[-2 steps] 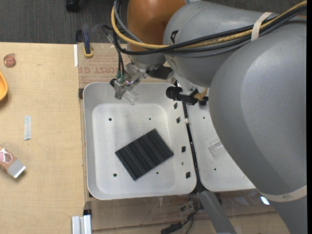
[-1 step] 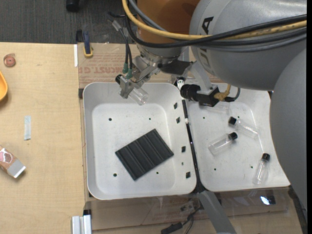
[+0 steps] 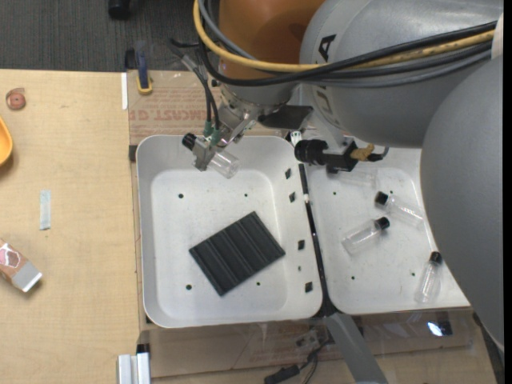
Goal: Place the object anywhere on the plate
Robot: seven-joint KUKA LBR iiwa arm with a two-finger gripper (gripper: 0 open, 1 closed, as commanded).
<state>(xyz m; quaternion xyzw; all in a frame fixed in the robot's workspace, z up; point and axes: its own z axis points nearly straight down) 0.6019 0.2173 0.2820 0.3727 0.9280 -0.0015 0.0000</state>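
The grey KUKA arm (image 3: 416, 78) is nearest the camera. It bulks over the far right of the scene, with its orange band (image 3: 264, 14) above the wrist and black and yellow cables looping round it. The arm reaches leftward and down to the far left corner of the left bin.

At the far left lies a pale wooden bench top (image 3: 72, 310). It bears an orange object (image 3: 3, 146) cut off by the edge, a small round disc (image 3: 14, 98), a short grey strip (image 3: 45, 210) and a red and white block (image 3: 19, 267) nearer the camera.

Next comes the left bin (image 3: 156, 294), white and shallow. The black ribbed plate (image 3: 237, 253) lies flat in it, turned at an angle, near the middle. Above the bin's far left corner hangs the gripper (image 3: 213, 157). Its fingers are drawn in narrow on a clear vial with a black cap (image 3: 222, 165). The vial lies crosswise at the fingertips, well apart from the plate.

The right bin (image 3: 344, 294) touches the left bin along one side. Three more clear vials (image 3: 364, 232) lie loose in it, each apart from the others.

Beyond the bins are a cardboard sheet (image 3: 172, 109) with red print, a blue clamp (image 3: 142, 69) and dark carpet (image 3: 56, 22).
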